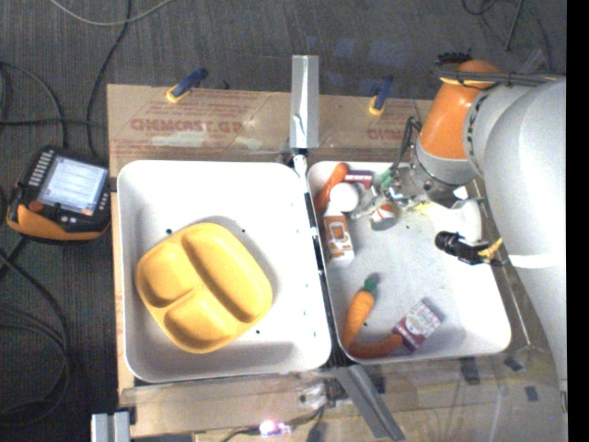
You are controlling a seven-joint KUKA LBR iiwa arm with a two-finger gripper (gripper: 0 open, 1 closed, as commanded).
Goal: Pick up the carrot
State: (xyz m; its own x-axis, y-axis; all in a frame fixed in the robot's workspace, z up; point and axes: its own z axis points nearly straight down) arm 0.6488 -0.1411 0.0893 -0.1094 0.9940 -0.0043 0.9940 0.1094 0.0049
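Carrot (357, 316) lies flat in the right bin (451, 288), at its near end, green top pointing back toward the gripper (385, 205). It is well apart from the gripper, nearer the camera and slightly view-left of it. Not lifted, and nothing touches it from above.

Its tip meets or almost meets a brown curved piece (375, 346); can't tell which. A pink-and-white packet (420, 323) sits just beside that.

Gripper hangs over the far half of the same bin. Whether it's released or clenched can't be read at this resolution. Just view-left of it are a small carton (338, 238) and a white round item (343, 194), with an orange-red stick (332, 180) beyond against the far corner.

Judgement: task is at approach at best. Left to do: travel to the near end, descend, close on the carrot, lift. The brown piece crowds the tip, so mid-body looks the safer grasp.

Left bin (184, 182) holds a yellow divided plate (204, 285). Both bins sit on a brown bench board (202, 122) with clamps (187, 83) at the far edge. Dark carpet (230, 26) lies around it, with a teach pendant (63, 191) on the floor.
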